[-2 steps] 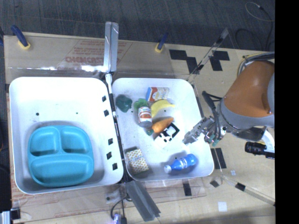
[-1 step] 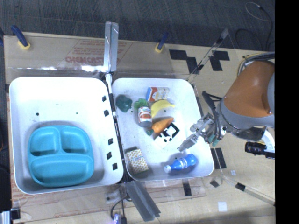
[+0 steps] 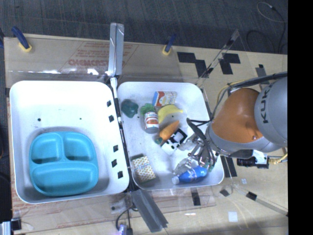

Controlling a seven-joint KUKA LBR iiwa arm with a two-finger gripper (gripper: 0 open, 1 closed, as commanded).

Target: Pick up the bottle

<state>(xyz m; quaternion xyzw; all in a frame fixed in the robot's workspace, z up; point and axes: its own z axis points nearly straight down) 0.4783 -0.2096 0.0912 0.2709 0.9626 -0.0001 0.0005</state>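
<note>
Gripper is down in the right bin, right over the bottle. The clear bottle w/ blue label lies on its side by the bin's near-right corner, cap end pointing left. Can't tell how far the fingers are spread, or if they've got hold of it: too cluttered w/ cables. Up-left of the bottle: a carrot, banana, small can. Left of the bottle, a patterned sponge. Far left, a blue divided tray in the left bin.

The wooden surface bears two white bins side by side, the left bin and the right bin, touching.
</note>
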